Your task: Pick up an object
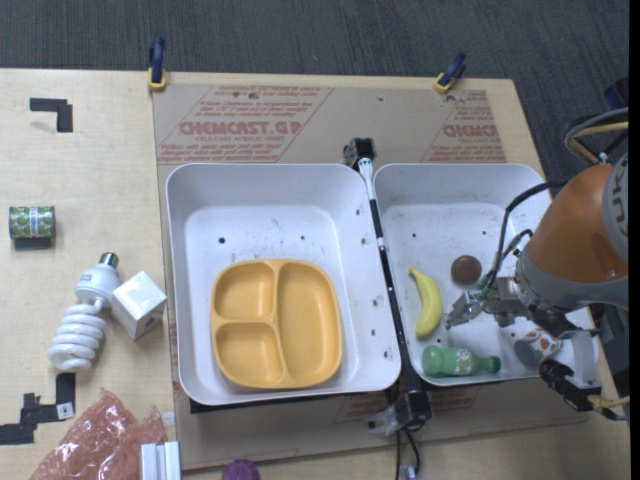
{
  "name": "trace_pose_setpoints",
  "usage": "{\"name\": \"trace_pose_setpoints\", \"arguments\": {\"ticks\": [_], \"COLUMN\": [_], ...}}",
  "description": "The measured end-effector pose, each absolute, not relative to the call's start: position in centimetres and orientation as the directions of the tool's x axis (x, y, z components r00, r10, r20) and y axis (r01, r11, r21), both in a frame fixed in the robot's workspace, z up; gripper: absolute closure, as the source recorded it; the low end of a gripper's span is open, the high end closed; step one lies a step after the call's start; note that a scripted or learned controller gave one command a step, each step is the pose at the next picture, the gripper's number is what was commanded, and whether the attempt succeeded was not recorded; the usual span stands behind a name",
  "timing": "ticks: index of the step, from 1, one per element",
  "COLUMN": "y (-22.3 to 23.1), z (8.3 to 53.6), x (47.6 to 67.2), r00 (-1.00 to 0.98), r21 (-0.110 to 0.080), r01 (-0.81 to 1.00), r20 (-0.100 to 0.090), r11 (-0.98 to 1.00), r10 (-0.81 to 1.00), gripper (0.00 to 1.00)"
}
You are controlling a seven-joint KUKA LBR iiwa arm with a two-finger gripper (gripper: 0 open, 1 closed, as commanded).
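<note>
The right bin [440, 183] holds a yellow banana [428, 303], a small brown round object [465, 268] and a green bottle [455, 361] lying on its side near the front wall. My gripper [468, 308] hangs low over this bin, just right of the banana, below the brown object and above the bottle. I see nothing held in it. A white and orange item [535, 346] lies partly hidden under the arm's wrist. The left bin [190, 218] holds a yellow divided plate [277, 322].
Outside the bins on the left lie a spiral light bulb [82, 318], a white cube [138, 303], a green can [32, 223] and a pink mesh bag [95, 438]. The grey and orange arm [585, 238] covers the right bin's right side.
</note>
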State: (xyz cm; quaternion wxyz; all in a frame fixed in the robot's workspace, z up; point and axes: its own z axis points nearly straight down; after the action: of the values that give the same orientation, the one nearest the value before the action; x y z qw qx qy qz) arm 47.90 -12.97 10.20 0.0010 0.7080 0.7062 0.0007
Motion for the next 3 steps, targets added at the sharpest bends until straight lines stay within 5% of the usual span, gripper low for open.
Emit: {"name": "trace_pose_setpoints", "arguments": {"ticks": [1,2,3], "y": [-9.3,-9.3,-9.6], "z": [9.2,10.2,10.5], "x": [47.8,48.0,51.7], "r00": [0.001,0.002,-0.002], "r21": [0.001,0.004,0.001], "r01": [1.0,1.0,1.0], "r20": [0.0,0.0,-0.001], "r11": [-0.001,-0.002,0.002], "r10": [1.0,1.0,1.0], "gripper": [0.0,1.0,1.0]}}
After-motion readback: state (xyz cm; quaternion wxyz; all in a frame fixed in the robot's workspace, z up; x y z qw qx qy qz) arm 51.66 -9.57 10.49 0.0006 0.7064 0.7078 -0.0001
